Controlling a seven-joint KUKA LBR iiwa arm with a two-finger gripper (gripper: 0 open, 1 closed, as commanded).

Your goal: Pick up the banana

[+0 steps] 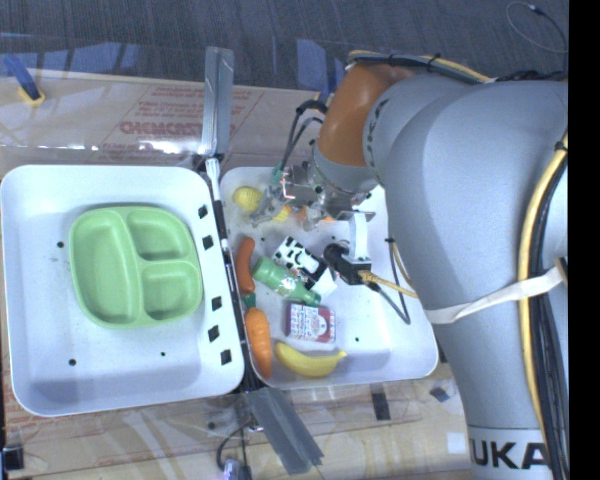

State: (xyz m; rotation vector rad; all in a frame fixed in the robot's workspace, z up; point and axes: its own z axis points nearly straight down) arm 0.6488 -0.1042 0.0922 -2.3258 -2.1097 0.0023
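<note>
The left white plastic bin (20, 298) holds a green plastic tray with three parts (136, 265), lying in its middle. In the right white plastic bin (405, 353), a curved yellow banana (306, 360) lies at the near edge, with a long orange carrot (259, 340) just to its left and a small red and white packet (310, 322) just behind it. Farther back lie a green bottle (283, 278), a round yellow lemon (246, 198) in the far left corner, and the robot's gripper (298, 200) just right of the lemon.
</note>
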